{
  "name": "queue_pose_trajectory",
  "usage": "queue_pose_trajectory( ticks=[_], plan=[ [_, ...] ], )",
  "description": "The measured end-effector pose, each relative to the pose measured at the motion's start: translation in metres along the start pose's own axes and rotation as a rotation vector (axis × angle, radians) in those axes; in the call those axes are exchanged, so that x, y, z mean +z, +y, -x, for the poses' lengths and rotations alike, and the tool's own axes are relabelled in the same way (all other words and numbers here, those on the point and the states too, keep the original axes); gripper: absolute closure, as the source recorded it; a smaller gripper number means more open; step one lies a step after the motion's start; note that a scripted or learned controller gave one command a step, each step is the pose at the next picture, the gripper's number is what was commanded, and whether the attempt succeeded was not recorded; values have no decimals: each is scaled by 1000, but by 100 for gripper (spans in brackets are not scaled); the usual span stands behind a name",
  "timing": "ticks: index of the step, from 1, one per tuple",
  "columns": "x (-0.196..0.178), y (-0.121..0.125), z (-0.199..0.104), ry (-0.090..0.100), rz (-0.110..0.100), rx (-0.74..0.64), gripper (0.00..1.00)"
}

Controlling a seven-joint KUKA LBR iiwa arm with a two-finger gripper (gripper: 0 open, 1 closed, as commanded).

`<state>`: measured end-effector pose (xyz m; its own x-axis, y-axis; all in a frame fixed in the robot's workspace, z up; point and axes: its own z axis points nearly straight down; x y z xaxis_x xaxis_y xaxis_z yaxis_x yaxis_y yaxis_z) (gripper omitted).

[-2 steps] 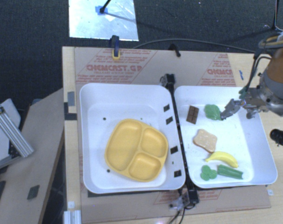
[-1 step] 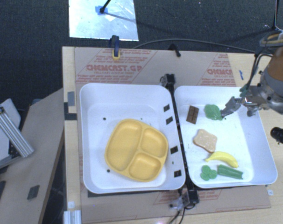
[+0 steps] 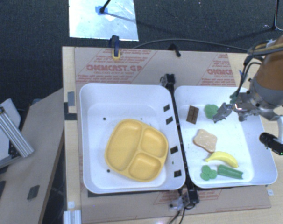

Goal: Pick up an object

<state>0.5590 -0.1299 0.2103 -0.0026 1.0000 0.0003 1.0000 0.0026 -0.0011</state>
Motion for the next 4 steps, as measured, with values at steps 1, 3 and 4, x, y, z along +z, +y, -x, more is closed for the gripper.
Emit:
queue_pose_trajectory(
  ticks=[1,3,4],
  plan=[
    [54,6,9,0,-1,1,0],
    [83,12,7,-1,4,1,100],
    [34,9,16,-2,7,3,100]
  ],
)
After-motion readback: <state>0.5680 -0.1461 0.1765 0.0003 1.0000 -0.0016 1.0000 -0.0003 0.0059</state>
